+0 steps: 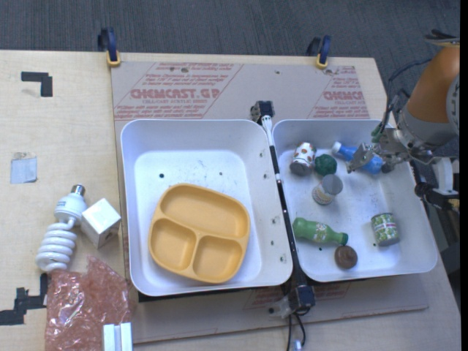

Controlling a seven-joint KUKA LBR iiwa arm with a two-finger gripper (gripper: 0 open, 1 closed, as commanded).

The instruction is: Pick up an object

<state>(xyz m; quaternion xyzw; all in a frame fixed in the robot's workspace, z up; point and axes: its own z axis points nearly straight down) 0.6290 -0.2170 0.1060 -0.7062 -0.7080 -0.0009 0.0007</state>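
Here the grey arm with its orange band (437, 86) comes in from three o'clock and hangs over the upper right part of the right bin (409, 262), with its gripper (374, 154) low above the bin floor near the two o'clock corner. Whether the claw is spread or pressed together cannot be told from this slanted view, and nothing can be seen pinched in it. A blue and white object (356, 156) lies just at the gripper's tip, toward nine o'clock of it, but contact cannot be made out. At nine o'clock of that blue piece sits a dark green ball (325, 164), and touching it on the nine o'clock side is a small white figure with coloured marks (302, 158). Just toward six o'clock of the ball stands a small grey cup (327, 189). Lower in the bin, a green bottle (319, 232) lies on its side, and a brown round object (345, 256) rests near its neck toward five o'clock. A small green-labelled can (385, 228) lies at three o'clock of the bottle, well apart from it. The left bin (139, 159) holds a yellow divided plate (199, 232). Outside the bins at nine o'clock, on the bench, lie a spiral light bulb (60, 234), a white cube (101, 222) and a pink crinkled bag (84, 306).
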